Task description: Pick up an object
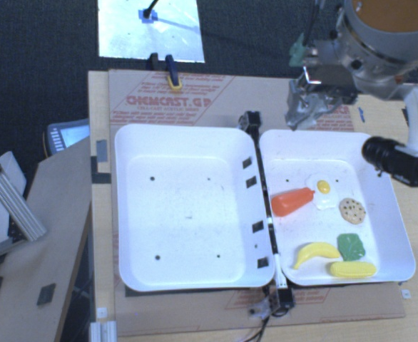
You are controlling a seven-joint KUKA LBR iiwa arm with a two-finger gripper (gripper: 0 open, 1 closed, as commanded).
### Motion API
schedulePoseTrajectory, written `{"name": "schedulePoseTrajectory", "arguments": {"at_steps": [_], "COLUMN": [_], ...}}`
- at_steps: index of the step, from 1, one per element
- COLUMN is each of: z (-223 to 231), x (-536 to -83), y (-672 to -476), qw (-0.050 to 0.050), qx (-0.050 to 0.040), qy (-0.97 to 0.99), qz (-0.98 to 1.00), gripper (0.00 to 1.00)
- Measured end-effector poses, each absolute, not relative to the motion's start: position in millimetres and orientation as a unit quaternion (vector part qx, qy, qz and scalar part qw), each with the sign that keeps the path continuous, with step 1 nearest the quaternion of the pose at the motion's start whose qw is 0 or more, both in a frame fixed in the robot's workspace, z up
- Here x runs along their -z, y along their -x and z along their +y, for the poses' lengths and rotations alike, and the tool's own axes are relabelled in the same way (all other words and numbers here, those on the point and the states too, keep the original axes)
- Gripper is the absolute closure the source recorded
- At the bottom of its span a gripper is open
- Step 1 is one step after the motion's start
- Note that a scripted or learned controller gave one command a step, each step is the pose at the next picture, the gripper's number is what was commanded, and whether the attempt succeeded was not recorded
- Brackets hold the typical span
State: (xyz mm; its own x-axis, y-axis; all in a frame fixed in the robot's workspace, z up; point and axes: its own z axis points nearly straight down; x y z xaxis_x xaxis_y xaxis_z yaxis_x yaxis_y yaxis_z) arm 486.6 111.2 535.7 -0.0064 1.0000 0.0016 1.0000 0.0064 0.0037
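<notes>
The right bin (294,147) holds several toy foods: an orange carrot (292,201), a fried egg (324,190), a round cookie (352,210), a yellow banana (317,253), a green piece (351,245) and a yellow corn-like piece (352,268). My gripper (306,112) hangs above the far edge of the right bin, well clear of the toys, with nothing seen between its fingers.
The left bin (130,148) sits beside the right one, joined by a black clip strip (260,199). Both rest on a cardboard sheet (173,98). A black camera mount (394,161) juts in over the right bin's right rim. A metal plate (150,20) lies beyond the bench.
</notes>
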Motion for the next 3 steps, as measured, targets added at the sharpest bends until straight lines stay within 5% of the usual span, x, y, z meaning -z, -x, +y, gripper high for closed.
{"name": "schedulePoseTrajectory", "arguments": {"at_steps": [1,2,3], "z": [175,228,234], "x": [-535,-534,-535], "y": [-486.0,-520.4,-528.7], "qw": [0.0,0.001,0.001], "qx": [-0.0018,-0.0017,-0.0013], "qy": [-0.704,-0.704,-0.705], "qz": [0.71,0.71,0.709], "gripper": [1.0,1.0,1.0]}}
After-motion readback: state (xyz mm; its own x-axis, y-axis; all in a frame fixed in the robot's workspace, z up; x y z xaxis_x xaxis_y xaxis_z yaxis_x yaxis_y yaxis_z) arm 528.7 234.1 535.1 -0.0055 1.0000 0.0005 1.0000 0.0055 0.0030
